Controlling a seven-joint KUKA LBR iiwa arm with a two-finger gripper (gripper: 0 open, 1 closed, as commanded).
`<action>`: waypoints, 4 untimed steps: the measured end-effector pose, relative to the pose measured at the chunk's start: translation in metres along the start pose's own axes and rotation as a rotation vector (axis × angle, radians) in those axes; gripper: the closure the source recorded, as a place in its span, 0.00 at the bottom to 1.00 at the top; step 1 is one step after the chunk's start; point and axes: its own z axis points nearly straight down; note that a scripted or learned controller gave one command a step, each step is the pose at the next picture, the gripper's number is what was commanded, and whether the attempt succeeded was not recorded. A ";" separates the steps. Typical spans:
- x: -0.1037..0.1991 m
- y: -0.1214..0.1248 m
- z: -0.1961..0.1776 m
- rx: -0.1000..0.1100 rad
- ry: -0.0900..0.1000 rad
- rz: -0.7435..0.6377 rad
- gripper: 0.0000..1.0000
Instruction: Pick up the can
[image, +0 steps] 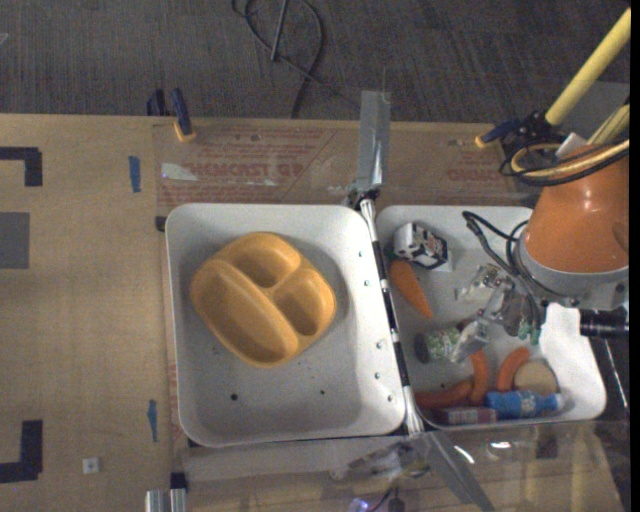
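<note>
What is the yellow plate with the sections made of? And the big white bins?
The yellow plate looks like moulded plastic: one even colour, rounded dividers, a soft matt sheen. The left bin and right bin seem to be smooth white plastic too, though painted metal is possible.

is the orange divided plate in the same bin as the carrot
No, the orange divided plate lies alone in the left bin, while the carrot lies in the right bin.
</note>
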 end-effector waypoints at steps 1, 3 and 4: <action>0.043 0.097 -0.032 -0.001 -0.002 0.079 0.00; 0.014 0.021 -0.031 0.001 -0.003 0.308 0.00; 0.039 0.023 -0.031 0.001 0.001 0.044 0.00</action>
